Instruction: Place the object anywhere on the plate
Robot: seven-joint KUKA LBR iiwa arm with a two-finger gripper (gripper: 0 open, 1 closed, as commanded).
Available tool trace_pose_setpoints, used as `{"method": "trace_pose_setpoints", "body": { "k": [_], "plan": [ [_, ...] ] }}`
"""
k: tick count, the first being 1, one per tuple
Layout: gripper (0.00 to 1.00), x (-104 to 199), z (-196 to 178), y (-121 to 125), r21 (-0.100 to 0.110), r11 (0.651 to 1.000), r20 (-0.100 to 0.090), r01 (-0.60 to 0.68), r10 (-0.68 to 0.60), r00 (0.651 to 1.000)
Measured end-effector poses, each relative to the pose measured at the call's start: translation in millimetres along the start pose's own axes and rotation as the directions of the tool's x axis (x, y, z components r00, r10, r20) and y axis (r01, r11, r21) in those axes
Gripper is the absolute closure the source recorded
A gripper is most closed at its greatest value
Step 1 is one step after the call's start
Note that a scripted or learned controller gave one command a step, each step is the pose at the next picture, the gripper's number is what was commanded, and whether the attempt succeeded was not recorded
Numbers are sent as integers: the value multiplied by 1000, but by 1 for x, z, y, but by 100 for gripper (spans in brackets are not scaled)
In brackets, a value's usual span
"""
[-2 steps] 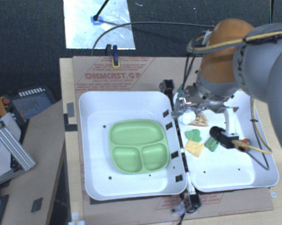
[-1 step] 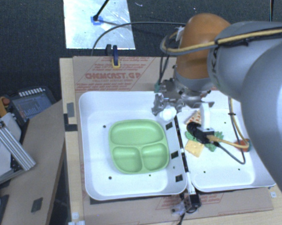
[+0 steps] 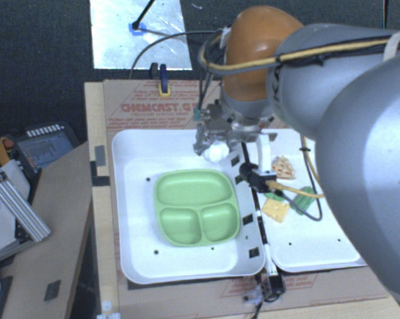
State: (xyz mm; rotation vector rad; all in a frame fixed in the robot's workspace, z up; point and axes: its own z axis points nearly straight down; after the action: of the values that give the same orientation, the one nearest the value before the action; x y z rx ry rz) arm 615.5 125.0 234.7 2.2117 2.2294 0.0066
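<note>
A light green plate (image 3: 195, 207) with three compartments lies in the left white bin (image 3: 132, 191). My gripper (image 3: 211, 148) hangs over the back part of that bin, just beyond the plate's far rim and slightly to its right. A small white rounded object (image 3: 217, 153) shows between its fingertips, and the gripper is shut on it. The grey arm with its orange band hides the area behind the gripper.
The right bin (image 3: 323, 249) holds a tan waffle-like piece (image 3: 283, 166), a yellow block (image 3: 276, 210) and a green item (image 3: 307, 192). A black cable runs along the divider between the bins. A blue and yellow clamp (image 3: 162, 81) stands behind the bins.
</note>
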Motion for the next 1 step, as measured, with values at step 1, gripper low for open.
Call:
{"method": "trace_pose_setpoints", "body": {
  "k": [1],
  "plan": [
    [100, 45, -4, 27, -1, 1000, 0, 0, 0, 1000]
  ]
}}
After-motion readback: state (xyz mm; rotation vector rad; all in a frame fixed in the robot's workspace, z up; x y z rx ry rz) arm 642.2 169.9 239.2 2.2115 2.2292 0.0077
